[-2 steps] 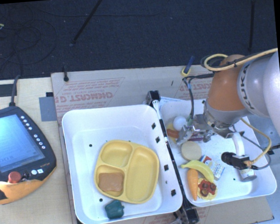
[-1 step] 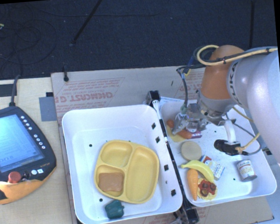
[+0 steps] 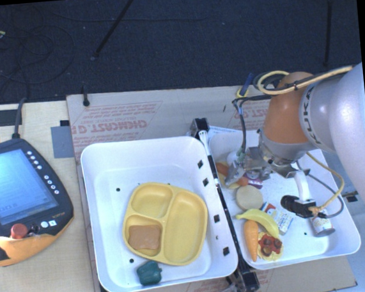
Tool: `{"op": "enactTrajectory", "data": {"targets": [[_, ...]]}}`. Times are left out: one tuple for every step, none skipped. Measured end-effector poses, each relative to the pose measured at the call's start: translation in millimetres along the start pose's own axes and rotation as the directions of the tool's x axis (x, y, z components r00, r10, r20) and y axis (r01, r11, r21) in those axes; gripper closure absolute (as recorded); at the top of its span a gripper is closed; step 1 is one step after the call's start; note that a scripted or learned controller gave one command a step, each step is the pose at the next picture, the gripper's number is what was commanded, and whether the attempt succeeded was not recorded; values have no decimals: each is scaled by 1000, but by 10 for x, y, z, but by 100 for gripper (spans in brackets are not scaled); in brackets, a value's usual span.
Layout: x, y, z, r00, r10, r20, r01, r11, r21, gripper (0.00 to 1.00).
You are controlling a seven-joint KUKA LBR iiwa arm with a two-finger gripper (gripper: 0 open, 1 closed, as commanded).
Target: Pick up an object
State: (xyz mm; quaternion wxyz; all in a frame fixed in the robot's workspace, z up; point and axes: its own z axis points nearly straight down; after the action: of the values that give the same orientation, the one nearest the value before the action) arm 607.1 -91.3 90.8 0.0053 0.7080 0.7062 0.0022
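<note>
Grey arm [image 3: 333, 115] reaches low into right bin [image 3: 345, 239]; gripper [image 3: 247, 168] sits above a pale round object [image 3: 249, 198], grip state not discernible. Banana [image 3: 261, 220] and carrot [image 3: 252, 239] lie just below it; yellow tray [image 3: 178, 229] occupies left bin [image 3: 102, 182].

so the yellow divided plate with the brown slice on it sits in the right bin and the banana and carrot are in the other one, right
Not quite. The camera view shows the yellow divided plate, with the brown slice in one compartment, in the left bin, not the right. The banana and carrot do lie in the other one, the right bin.
</note>
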Motion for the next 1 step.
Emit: {"op": "enactTrajectory", "data": {"targets": [[12,-306,3,1000,-2,-1,2,1000,1,0]]}}
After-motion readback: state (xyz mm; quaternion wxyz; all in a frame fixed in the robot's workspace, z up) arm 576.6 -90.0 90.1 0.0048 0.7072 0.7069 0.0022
